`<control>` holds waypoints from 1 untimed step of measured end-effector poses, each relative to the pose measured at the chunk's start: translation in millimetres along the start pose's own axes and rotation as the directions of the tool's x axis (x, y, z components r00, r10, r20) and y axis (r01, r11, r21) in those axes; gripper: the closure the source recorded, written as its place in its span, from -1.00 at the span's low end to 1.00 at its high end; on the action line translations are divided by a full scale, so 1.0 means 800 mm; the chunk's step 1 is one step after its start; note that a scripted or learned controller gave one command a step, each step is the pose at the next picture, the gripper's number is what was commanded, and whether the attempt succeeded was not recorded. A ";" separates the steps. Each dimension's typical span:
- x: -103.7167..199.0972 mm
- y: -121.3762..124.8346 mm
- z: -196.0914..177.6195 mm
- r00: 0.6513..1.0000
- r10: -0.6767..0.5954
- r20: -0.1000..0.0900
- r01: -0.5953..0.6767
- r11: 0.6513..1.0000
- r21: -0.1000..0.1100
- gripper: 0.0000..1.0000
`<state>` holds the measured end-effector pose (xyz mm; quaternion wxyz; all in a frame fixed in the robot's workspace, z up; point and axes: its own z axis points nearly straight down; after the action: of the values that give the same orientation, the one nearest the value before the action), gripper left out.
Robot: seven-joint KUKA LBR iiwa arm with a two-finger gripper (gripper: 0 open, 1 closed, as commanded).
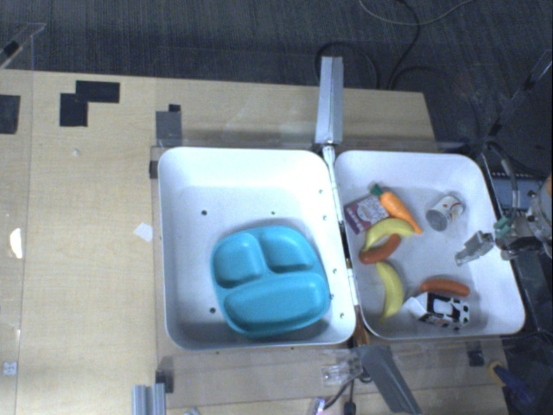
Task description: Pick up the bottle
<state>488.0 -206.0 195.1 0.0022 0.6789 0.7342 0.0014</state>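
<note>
- The small white bottle patterned with black cow-like patches [442,310] lies on its side in the right shallow white bin [484,175], at about five o'clock on that bin's floor, near the bottom rim.
- Just above the bottle, toward twelve o'clock, lies a reddish-orange sausage-shaped toy [445,286], touching it or very nearly so; whether they touch cannot be told.
- At nine o'clock from the bottle sits a yellow plastic banana [390,288], close beside it.
- The grey two-finger gripper [480,247] hangs at the bin's three o'clock edge, toward one o'clock from the bottle and apart from it.
- Its fingers are too small and blurred to judge, so whether they are spread or closed cannot be told; nothing is seen between them.
- Further up the bin, at about one o'clock, rests a small silver metal can [443,211], and at eleven o'clock an orange toy carrot [399,207].
- The left shallow white bin [190,197] holds a light-blue divided plastic tray [270,278].
- Judged progress: the pick has not begun; approach, descent, closing on the bottle and lifting all remain.
</note>
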 end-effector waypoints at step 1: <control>0.000 0.000 0.006 0.993 0.117 -0.001 -0.117 0.993 0.001 -1.00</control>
<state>488.0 -205.7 190.6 0.0017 0.7208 0.6931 0.0015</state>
